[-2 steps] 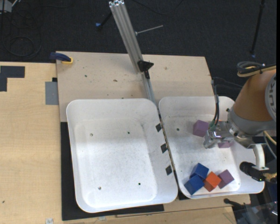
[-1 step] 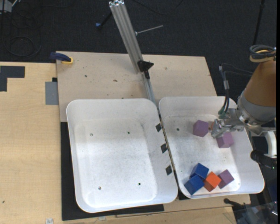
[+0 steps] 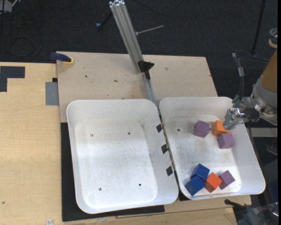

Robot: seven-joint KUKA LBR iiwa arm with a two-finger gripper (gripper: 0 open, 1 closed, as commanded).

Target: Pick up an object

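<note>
Orange is the colour of the small block (image 3: 218, 128) that sits in the right bin (image 3: 253, 165), touching the tip of the claw (image 3: 230, 121). The claw's metal tip meets the block's right upper edge, and that side of the block is hidden behind it; whether the claw grasps the block or merely rests against it cannot be made out. The block looks roughly cubic, so no long axis shows; one corner points toward the left bin (image 3: 84, 125). The arm (image 3: 267, 97) is cut off by the right edge of the view. Just left of the orange block lies a purple block (image 3: 201, 128), and just below it another purple block (image 3: 225, 140). Further below, near the right bin's front wall, a cluster gathers: two blue blocks (image 3: 197, 179), a second orange block (image 3: 212, 182) and a third purple block (image 3: 227, 178), pressed together so their hidden faces are hard to separate. Both bins stand on the table (image 3: 103, 76).
</note>
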